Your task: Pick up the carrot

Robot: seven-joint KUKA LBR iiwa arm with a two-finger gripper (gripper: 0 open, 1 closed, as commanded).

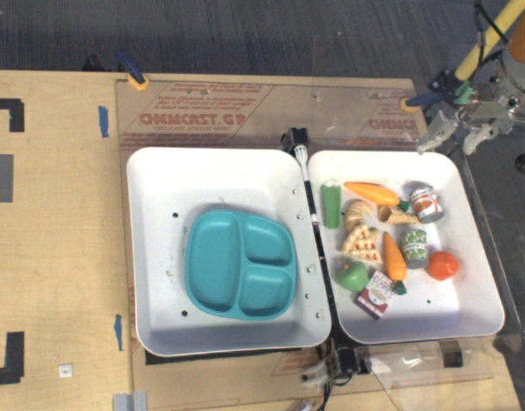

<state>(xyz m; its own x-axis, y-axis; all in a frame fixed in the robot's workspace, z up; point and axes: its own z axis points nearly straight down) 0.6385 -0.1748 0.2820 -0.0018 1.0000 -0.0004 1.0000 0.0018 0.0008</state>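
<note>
Two orange carrot-like toys lie in the right bin (480, 311). One carrot (372, 193) lies sideways near the bin's far edge. The other carrot (394, 258), with a green tip, points toward the front among the other toys. My gripper (453, 137) hangs at the far right, just beyond the right bin's back corner and well away from both carrots. Its fingers (431, 137) are spread open with nothing between them.
Around the carrots lie a green cylinder (331, 204), a red-labelled can (425, 204), a green can (414, 245), a tomato (443, 265), a waffle slice (361, 242), a green pepper (352, 275) and a purple packet (375, 294). A teal divided plate (241, 264) sits in the left bin (151, 187).
</note>
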